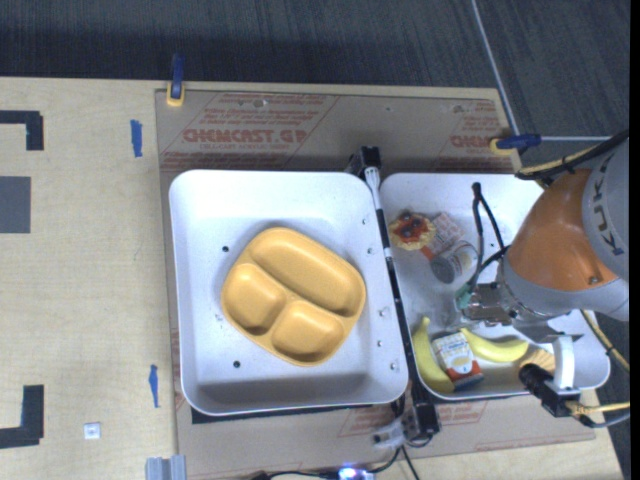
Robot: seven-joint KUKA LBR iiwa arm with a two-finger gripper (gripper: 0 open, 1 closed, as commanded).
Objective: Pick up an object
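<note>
Dark carpet lies behind a pale wooden bench (80, 298), where a brown board under the bins reads "CHEMCAST GP" (245, 134) in red, printed mirrored. Two white bins sit side by side. One yellow three-compartment tray (292, 295) lies upside down in the left bin (195, 268). The right bin (410, 193) holds one banana (490, 350), its long axis running left to right along the near wall, with a small red-labelled packet (458, 356) lying on it; the label is too small to read. Farther back sit a round red-and-yellow item (411, 231) and a clear wrapped object (452, 248). The arm's orange band (560, 243) hangs over this bin; the gripper (483, 303) sits just above the banana, and its fingers' state cannot be told.
</note>
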